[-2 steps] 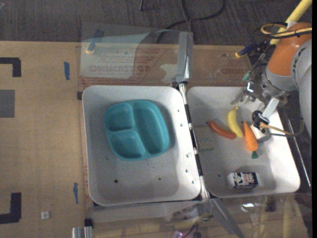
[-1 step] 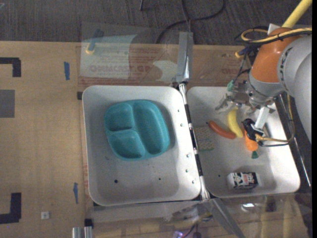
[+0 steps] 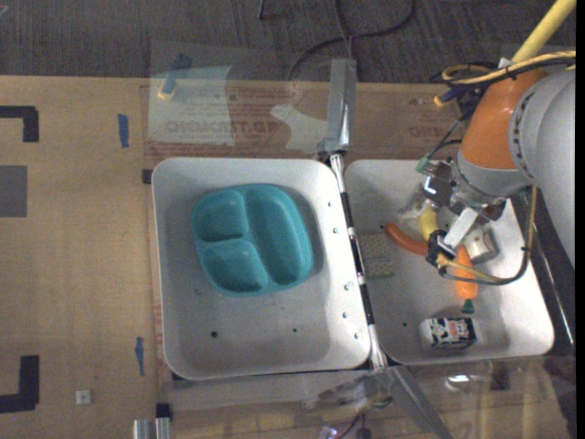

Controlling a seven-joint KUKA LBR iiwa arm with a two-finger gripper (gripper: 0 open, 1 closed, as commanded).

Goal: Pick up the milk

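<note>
The milk carton (image 3: 450,331) lies in the right bin (image 3: 521,337), apart from the end effector (image 3: 442,245), which hovers over an orange carrot (image 3: 408,239); a teal tray (image 3: 254,238) sits in the left bin (image 3: 183,337).

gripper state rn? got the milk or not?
Gripper: fingers cannot be told from this view. It sits over the right bin, apart from the milk, which lies on the bin floor, not held.

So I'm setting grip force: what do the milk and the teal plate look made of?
The milk looks like a small printed carton, likely coated paperboard: boxy shape, white faces with dark print. It may crush if squeezed hard. The plate looks like moulded plastic with a matte to slightly glossy finish: uniform teal, rounded compartments, soft highlights. Neither can be confirmed from this view.
</note>
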